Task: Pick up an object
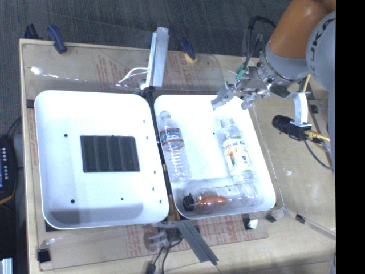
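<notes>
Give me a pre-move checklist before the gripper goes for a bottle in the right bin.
1. Targets present: ok. Three bottles in the right bin: blue-label bottle, white-label bottle, dark-cap bottle.
2. Gripper holding nothing: ok, no object between its fingers.
3. Gripper over the bin: ok, above the bin's far edge.
4. Nearest target free: ok, white-label bottle lies apart from the blue-label one.
5. Dark-cap bottle's clearance: not ok, tight against the near wall.
6. Bottles' weight or contents: cannot tell.
</notes>
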You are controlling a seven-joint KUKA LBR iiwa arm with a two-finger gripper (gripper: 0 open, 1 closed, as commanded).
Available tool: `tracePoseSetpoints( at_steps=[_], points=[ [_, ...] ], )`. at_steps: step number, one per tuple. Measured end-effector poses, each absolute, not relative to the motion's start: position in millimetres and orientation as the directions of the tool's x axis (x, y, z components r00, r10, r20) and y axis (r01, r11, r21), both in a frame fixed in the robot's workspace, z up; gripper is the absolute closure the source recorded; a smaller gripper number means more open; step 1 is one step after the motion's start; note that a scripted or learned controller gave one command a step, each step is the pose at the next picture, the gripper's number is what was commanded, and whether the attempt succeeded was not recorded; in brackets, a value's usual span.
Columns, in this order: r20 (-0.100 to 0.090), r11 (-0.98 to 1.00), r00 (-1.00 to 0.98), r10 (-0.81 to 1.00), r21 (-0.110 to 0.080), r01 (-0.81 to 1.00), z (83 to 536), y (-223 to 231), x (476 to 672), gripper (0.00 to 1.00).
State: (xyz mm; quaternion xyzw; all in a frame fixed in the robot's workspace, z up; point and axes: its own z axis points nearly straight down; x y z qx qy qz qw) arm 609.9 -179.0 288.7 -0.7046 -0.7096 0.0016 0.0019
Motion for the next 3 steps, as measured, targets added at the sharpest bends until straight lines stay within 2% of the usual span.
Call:
tracePoseSetpoints(
  at_steps=[1, 3],
  points=[
    [0.001, 0.229, -0.229, 0.973, -0.004, 0.973, 195, -210, 595.6, 0.0],
    [0.0, 0.334, -0.334, 0.943, -0.002, 0.943, 213, -209, 598.5, 0.0]
  ],
)
